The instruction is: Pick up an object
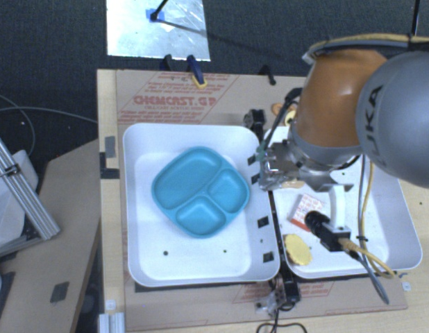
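Camera view showed the tool [275, 175] low over the right bin [402, 217], finger state impossible to tell, nothing visibly grasped; yellow round piece [297, 249] and small card [306, 209] lay there, pick pending.

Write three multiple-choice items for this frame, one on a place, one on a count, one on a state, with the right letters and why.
1. Where does the blue divided plate lie?
A. in the left bin
B. in the right bin
C. on the dark floor

2. How many compartments does the plate have?
A. two
B. three
C. five

3. How does the plate lie?
A. upside down
B. on its edge against a wall
C. flat, hollows facing up

Answers:
1. A, the plate rests on the left bin's white floor.
2. B, one large hollow and two smaller ones show.
3. C, all three hollows are open to the camera.
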You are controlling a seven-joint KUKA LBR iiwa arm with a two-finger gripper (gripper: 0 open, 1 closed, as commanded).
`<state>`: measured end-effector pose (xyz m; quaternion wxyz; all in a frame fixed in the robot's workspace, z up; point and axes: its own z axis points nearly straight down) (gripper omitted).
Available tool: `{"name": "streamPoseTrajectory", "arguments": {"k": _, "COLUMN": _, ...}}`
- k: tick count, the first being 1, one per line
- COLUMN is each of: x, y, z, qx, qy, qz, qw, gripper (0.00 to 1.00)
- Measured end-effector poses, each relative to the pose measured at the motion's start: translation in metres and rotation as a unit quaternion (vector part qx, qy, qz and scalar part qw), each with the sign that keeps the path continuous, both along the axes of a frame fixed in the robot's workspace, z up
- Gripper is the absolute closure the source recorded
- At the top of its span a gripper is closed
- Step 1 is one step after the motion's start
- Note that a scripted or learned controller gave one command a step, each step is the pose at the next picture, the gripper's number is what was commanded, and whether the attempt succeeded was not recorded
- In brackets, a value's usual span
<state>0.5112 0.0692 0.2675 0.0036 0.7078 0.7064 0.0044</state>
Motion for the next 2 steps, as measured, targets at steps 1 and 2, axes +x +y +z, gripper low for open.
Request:
{"name": "streamPoseTrajectory", "arguments": {"k": 1, "x": -0.01, "y": 0.069, "z": 0.012, "qx": 0.0011, "qy": 0.005, "qz": 0.006, "qw": 1.0, "gripper": 1.0}}
{"name": "streamPoseTrajectory", "arguments": {"k": 2, "x": -0.02, "y": 0.008, "z": 0.142, "qx": 0.0008, "qy": -0.003, "qz": 0.0, "qw": 1.0, "gripper": 1.0}}
